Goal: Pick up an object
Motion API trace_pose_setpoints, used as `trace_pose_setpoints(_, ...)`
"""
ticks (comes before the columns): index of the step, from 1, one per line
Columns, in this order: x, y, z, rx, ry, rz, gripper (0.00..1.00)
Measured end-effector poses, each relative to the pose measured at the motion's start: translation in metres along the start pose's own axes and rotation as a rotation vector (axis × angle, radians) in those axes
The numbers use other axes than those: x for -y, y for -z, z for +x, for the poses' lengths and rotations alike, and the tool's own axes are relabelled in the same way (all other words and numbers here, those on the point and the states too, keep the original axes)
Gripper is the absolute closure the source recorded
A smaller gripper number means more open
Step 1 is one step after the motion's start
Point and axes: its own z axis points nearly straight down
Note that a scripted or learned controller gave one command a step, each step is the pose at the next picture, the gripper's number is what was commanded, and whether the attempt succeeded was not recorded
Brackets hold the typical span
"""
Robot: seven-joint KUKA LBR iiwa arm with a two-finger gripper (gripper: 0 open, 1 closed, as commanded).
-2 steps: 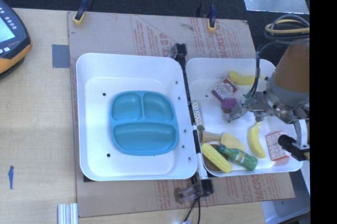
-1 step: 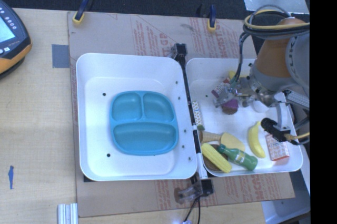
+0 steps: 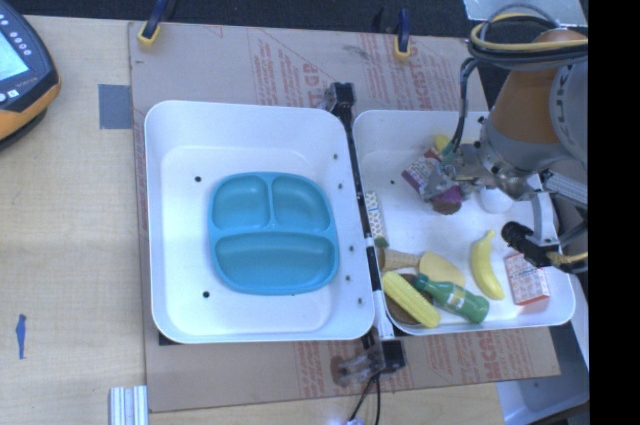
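The right bin [image 3: 400,138] holds several small items. A yellow banana [image 3: 486,265] lies near its right side, with a red and white carton [image 3: 526,279] beside it. A corn cob [image 3: 410,299] and a green bottle [image 3: 455,297] lie along the front wall, with a pale yellow piece [image 3: 440,267] just behind them. My gripper [image 3: 438,175] reaches low into the back of this bin from the right. It hangs over a dark purple item [image 3: 447,201] and a small yellow item [image 3: 441,144]. The arm hides what lies under the wrist.
The left bin [image 3: 170,213] holds a blue divided plate [image 3: 272,233]. A black divider bar [image 3: 352,153] runs between the bins. Yellow and blue clamps [image 3: 153,21] stand at the board's back edge, and an orange and grey device [image 3: 20,63] sits at far left.
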Motion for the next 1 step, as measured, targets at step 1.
trace_pose_setpoints(1,0.0302,0.0948,0.0922,-0.004,0.005,-0.007,1.00)
